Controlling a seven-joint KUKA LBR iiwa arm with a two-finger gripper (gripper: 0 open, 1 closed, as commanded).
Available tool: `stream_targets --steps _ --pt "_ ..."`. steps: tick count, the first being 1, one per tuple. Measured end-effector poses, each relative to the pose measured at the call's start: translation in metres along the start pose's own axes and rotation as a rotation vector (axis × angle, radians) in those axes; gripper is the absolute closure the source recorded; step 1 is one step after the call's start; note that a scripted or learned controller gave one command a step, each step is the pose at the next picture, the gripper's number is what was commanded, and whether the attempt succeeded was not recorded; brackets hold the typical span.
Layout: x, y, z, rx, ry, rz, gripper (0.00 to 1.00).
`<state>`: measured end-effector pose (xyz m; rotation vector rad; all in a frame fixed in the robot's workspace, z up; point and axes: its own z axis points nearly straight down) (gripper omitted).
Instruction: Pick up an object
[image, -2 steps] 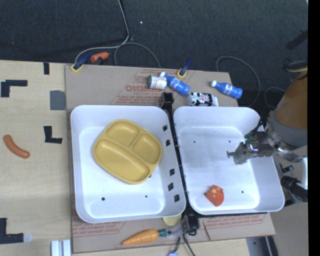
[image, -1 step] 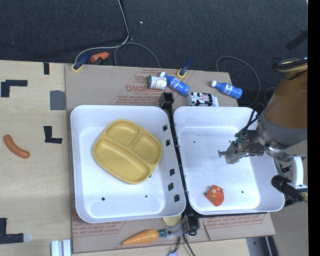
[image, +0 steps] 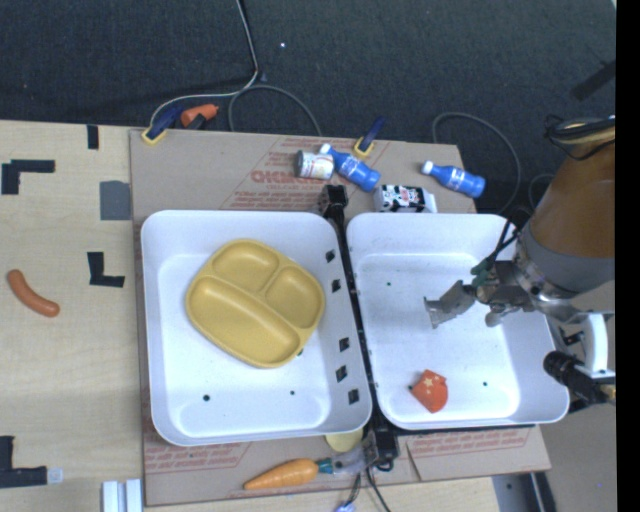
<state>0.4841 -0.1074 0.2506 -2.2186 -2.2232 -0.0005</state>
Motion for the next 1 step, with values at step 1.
stream_targets --steps 1 --pt "-0.0089 0.0237 0.0189 0.001 -0.003 0.002 0.00"
